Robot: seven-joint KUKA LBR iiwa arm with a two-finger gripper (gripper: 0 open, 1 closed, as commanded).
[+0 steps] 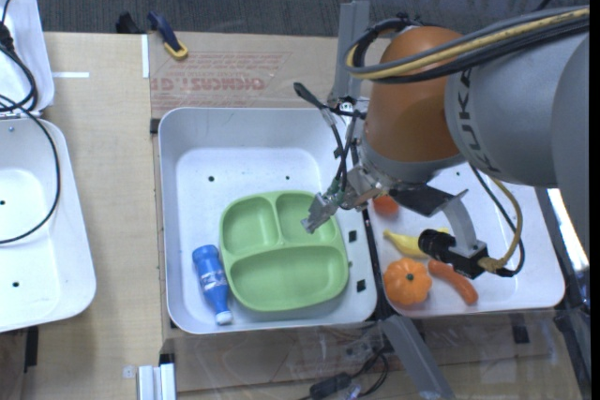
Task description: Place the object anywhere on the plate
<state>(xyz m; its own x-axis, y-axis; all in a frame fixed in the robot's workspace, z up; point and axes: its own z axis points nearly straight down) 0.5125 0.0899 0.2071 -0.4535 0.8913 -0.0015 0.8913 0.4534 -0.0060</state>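
A green divided plate [281, 269] lies in the left bin [187, 201], toward its front. My gripper [316, 214] hangs over the plate's upper right compartment, close to the wall between the two bins. I see nothing in it. A blue bottle with a white cap [211, 282] lies just left of the plate. In the right bin, a small orange pumpkin [408, 283], a yellow banana [403, 243] and an orange carrot-like piece [457, 285] sit near the front. A red-orange thing [385, 205] is partly hidden under the wrist.
The arm's grey and orange body covers most of the right bin [534, 290]. A blue and yellow clamp [166, 35] lies on the bench behind the bins. At far left stands another white tray [56, 286] with black cables.
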